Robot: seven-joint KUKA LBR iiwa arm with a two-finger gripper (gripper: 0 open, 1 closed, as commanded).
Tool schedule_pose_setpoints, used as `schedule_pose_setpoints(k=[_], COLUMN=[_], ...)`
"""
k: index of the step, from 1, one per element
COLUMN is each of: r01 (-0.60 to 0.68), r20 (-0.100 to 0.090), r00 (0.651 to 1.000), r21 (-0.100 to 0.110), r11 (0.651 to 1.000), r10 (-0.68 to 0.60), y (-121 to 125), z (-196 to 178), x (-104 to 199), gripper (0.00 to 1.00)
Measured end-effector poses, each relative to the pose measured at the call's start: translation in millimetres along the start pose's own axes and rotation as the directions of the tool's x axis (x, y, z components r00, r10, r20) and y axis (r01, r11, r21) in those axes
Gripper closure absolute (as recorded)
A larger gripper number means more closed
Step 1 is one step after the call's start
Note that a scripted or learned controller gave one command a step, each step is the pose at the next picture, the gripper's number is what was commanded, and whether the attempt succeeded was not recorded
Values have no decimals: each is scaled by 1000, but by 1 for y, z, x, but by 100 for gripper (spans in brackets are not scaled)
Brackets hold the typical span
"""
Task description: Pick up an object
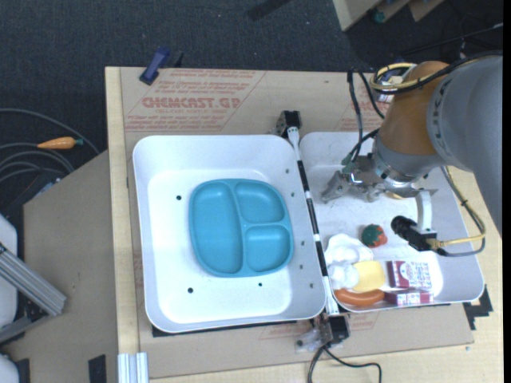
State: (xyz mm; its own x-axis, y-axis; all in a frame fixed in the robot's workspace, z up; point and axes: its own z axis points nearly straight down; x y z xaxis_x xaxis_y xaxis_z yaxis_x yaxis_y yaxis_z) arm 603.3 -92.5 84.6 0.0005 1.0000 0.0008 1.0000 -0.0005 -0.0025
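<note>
Gripper (339, 183) hangs over the right bin (319, 146), its grip impossible to judge, nothing visibly held; left, a blue tray (239, 226) fills the other bin; toys (372, 234) cluster near the front; it's the approach, needing a descent.

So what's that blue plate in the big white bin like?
The blue plate looks like smooth plastic, with rounded corners and three sections: one long one on the left and two smaller ones on the right. It lies flat, slightly turned, near the middle of the left bin, with nothing in it.
</note>
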Motion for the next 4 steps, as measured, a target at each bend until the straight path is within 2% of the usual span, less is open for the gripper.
schedule_pose_setpoints(k=[1,2,3,4], r01=[1,-1,1,0], r20=[1,0,1,0], r00=[1000,1000,1000,1000], r21=[-4,0,-4,0], r11=[1000,1000,1000,1000], r10=[-1,1,-1,0], y=[28,-25,57,18], z=[0,0,-1,0], x=[1,-11,-9,0], gripper=[0,0,0,0])
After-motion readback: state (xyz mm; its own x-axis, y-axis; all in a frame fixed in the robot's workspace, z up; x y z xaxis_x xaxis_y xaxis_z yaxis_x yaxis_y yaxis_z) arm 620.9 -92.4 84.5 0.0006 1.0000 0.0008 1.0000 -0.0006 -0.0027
